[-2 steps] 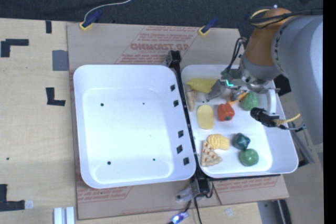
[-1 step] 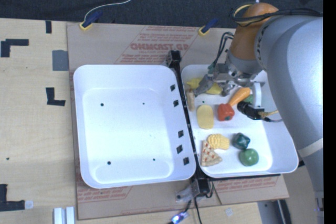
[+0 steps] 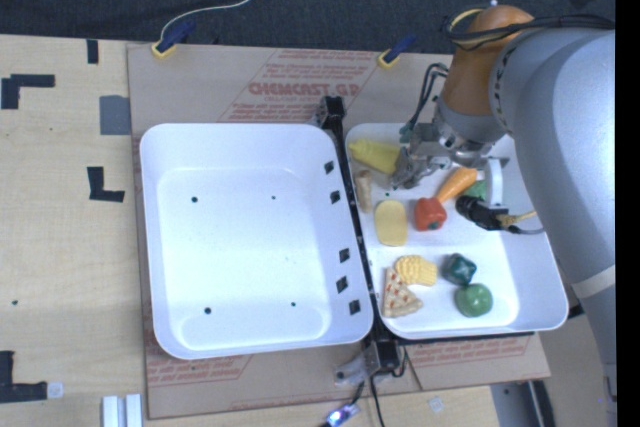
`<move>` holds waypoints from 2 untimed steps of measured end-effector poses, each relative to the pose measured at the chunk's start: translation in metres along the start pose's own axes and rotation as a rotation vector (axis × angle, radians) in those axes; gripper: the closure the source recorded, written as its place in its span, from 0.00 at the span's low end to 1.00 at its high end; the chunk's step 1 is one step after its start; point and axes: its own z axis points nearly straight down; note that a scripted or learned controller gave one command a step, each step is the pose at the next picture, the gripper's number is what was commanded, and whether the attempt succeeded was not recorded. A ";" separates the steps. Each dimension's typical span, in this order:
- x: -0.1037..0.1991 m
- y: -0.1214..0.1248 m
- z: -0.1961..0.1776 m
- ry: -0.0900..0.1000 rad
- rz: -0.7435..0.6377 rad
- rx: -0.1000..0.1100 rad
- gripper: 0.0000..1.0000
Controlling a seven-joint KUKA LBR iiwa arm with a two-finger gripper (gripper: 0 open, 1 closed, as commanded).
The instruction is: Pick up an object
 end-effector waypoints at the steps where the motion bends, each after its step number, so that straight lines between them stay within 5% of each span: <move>1: -0.012 -0.040 0.008 0.009 0.000 -0.026 1.00; 2: 0.024 -0.029 0.009 0.011 -0.006 -0.026 1.00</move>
